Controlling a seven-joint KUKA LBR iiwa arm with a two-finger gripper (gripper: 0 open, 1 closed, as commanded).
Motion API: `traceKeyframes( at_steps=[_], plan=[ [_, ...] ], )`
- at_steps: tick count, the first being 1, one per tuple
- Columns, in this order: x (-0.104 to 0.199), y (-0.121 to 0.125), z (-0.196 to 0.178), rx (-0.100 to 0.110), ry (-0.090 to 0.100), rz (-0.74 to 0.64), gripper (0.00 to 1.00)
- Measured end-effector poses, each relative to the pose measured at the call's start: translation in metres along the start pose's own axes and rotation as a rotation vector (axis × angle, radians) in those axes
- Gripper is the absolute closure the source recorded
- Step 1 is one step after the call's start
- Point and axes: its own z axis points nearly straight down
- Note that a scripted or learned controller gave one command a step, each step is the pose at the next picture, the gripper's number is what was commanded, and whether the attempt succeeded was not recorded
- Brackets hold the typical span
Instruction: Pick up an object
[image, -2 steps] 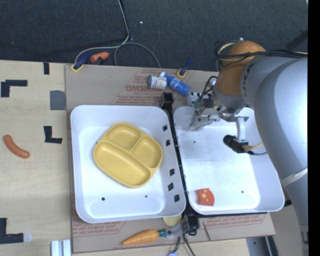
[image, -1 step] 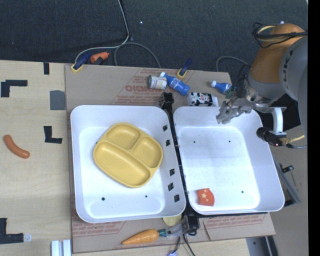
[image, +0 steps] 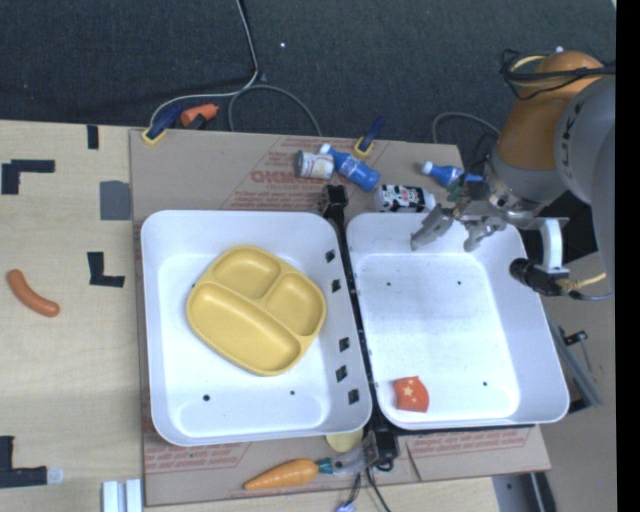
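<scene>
A small red-orange object (image: 411, 393) lies near the front edge of the right bin (image: 450, 300). A yellow divided plate (image: 257, 308) rests in the left bin (image: 170, 260). My gripper (image: 452, 229) hangs over the far rim of the right bin, well behind the red object. Its two grey fingers (image: 428, 229) are spread apart with nothing between them. The grey arm with its orange band (image: 540, 110) comes in from the upper right.
Outside the bins lie a toy carrot (image: 283, 474) at the front, a sausage (image: 32, 293) at far left, and a blue-and-white bottle (image: 340, 165) plus small clamps behind the bins. Black clips line the divider between the bins.
</scene>
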Motion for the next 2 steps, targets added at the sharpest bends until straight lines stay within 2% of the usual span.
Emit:
traceKeyframes(
  at_steps=[1,2],
  plan=[
    [0.049,-0.029,0.082,0.011,0.004,-0.003,0.00],
    [0.049,0.009,0.103,0.000,0.002,-0.001,0.00]
  ],
)
